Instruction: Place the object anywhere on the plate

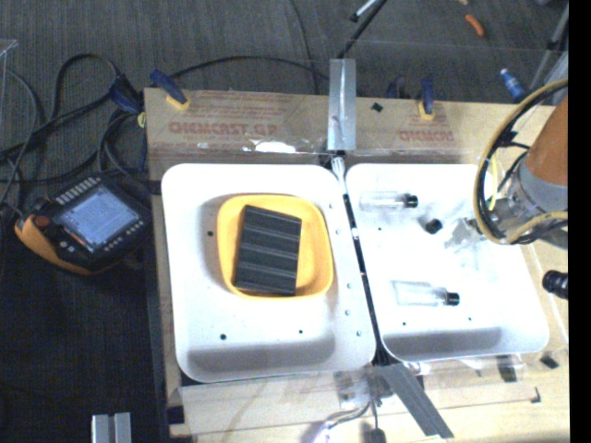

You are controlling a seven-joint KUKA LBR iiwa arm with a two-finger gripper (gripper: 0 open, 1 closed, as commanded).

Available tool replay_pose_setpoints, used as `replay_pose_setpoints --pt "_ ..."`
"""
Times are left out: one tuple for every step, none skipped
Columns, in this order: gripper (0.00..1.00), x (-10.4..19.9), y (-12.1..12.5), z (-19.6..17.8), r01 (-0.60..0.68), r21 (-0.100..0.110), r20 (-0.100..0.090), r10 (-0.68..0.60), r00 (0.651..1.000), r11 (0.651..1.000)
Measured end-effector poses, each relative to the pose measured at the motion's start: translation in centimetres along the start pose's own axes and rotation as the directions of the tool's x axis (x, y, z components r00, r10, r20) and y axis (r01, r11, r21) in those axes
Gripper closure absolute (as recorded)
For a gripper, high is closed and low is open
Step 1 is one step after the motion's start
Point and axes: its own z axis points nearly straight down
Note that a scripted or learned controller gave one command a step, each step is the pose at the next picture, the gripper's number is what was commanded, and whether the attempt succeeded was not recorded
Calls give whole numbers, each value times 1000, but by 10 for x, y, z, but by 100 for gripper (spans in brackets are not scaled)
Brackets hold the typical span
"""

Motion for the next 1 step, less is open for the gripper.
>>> replay_pose_setpoints --pt "0 0 0 0 0 0 0 0 1000 1000"
